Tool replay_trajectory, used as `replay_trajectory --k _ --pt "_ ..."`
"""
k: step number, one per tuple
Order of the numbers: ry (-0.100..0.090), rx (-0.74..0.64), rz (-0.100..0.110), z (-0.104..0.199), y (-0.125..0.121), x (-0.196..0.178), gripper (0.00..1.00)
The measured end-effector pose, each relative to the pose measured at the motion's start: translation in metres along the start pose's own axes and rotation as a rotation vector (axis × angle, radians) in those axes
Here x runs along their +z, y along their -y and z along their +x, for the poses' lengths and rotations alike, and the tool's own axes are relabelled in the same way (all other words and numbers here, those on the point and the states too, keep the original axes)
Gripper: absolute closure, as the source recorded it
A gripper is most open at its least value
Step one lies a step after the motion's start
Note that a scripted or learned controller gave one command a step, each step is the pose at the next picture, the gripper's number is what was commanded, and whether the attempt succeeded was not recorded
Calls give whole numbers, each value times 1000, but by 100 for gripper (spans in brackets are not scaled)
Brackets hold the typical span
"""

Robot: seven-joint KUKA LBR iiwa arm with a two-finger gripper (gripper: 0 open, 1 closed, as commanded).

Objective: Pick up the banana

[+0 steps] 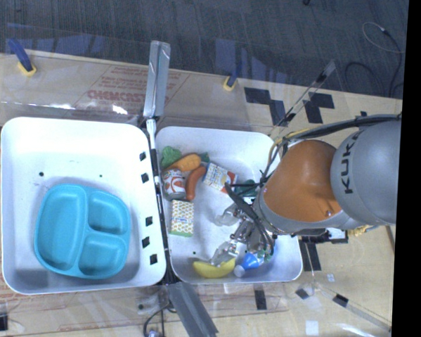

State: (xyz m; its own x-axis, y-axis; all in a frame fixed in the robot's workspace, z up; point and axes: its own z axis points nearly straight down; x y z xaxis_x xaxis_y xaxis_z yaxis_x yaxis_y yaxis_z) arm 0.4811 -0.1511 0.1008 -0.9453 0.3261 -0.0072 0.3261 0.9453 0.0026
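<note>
The yellow banana (pixel 211 269) lies along the front wall of the right bin (pixel 198 139), near its middle. My gripper (pixel 226 236) hangs low in this bin, just above and behind the banana. It is open, and its two silver fingers stand apart. The nearer fingertip (pixel 223 256) is right over the banana's top right end; I cannot tell if it touches. Nothing is held between the fingers. The orange band and grey wrist cover the bin's right part.
A blue and white bottle (pixel 252 262) lies just right of the banana. A yellow-green packet (pixel 182 217), a can (pixel 173 184), a carrot (pixel 190 162), a green item (pixel 170 155) and a white packet (pixel 216 176) fill the bin's left and back. A blue divided plate (pixel 84 229) sits in the left bin (pixel 22 140).
</note>
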Motion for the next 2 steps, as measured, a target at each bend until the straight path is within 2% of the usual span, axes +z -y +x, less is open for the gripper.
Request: replay_trajectory --k 1,2 --pt "1 -4 -1 -1 -1 -8 100" --pt "-13 315 4 21 -46 11 100"
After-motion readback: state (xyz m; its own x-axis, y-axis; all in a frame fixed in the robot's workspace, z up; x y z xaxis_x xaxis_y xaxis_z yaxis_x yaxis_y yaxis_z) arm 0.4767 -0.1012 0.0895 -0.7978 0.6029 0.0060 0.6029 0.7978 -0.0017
